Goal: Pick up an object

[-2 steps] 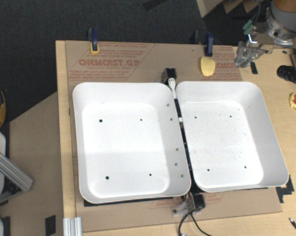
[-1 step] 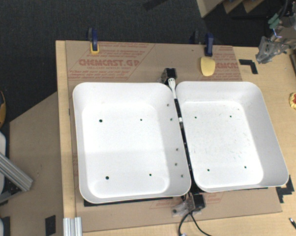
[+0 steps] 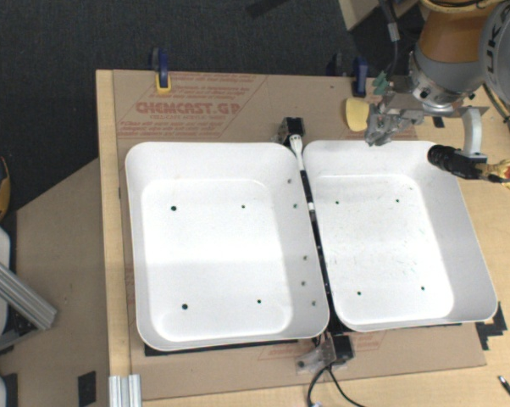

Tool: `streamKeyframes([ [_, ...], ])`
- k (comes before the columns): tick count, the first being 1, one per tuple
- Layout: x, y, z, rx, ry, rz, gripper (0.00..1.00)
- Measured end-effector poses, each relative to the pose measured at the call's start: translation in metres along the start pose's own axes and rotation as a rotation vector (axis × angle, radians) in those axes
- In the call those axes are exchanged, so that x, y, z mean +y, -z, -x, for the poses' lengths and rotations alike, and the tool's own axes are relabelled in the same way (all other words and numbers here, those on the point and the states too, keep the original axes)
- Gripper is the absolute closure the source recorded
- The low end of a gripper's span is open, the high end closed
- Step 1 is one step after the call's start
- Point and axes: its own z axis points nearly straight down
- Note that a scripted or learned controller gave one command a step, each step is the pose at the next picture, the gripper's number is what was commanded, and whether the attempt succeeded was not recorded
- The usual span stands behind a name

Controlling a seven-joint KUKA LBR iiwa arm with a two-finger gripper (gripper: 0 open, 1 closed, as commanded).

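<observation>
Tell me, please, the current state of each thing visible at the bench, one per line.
Gripper: above the far edge of the right bin.
Yellow object: lying on the brown board beyond the bins, not grasped.
Left bin: flat on the board.
Right bin: flat, touching the left bin.

two white bins [image 3: 213, 164] [image 3: 458, 227], one pale yellow object [image 3: 356, 114], two blue clamps [image 3: 161, 60] [image 3: 359, 73]

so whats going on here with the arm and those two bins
A grey and orange arm reaches in from the right, with its gripper hanging over the far rim of the right bin, near that bin's back left corner. A small yellow object lies on the cardboard just behind that rim, beside the gripper. Nothing shows between its fingers, so no pick has been made yet. The left bin sits alongside, away from the arm.
</observation>
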Motion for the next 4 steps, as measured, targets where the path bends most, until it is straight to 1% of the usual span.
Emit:
streamKeyframes([
  [1, 0.002, 0.061, -0.036, -0.005, -0.003, 0.017, 1.0],
  [2, -0.024, 0.091, -0.049, -0.004, -0.005, 0.012, 1.0],
  [3, -0.06, 0.128, -0.059, -0.004, -0.005, 0.013, 1.0],
  [4, -0.028, 0.064, -0.093, -0.004, -0.004, 0.005, 1.0],
])
